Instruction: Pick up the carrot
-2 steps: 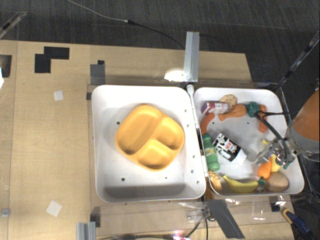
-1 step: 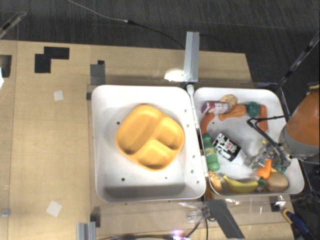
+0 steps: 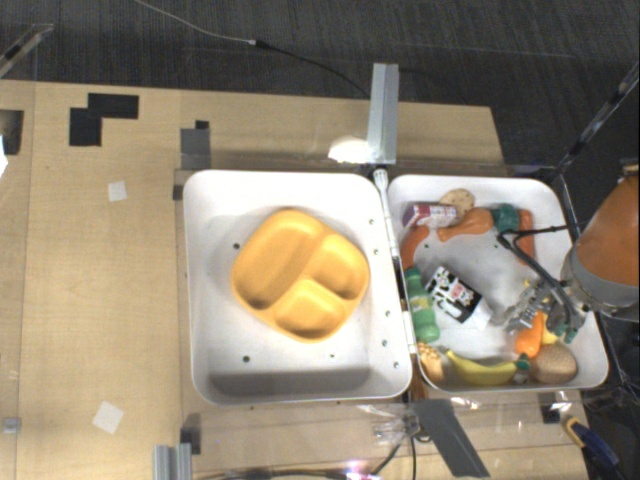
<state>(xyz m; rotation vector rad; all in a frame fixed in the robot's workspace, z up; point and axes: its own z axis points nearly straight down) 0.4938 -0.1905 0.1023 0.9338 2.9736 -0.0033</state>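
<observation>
Nearest the camera, at the right bin's [image 3: 600,363] front edge: smooth curved yellow banana [image 3: 480,370], beside a rough brown potato-like lump [image 3: 553,363]. Just above them, small tapered orange carrot [image 3: 529,336], standing tilted, directly under the metal tool [image 3: 537,313]. Grey arm [image 3: 605,258] with orange band reaching in from the right, wrist bent down. Tool's opening and grip: cannot tell. Left bin [image 3: 210,268]: glossy yellow sectioned plate [image 3: 300,272].

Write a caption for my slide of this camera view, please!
Robot gripper reaches toward a carrot in the crowded right bin.
</observation>
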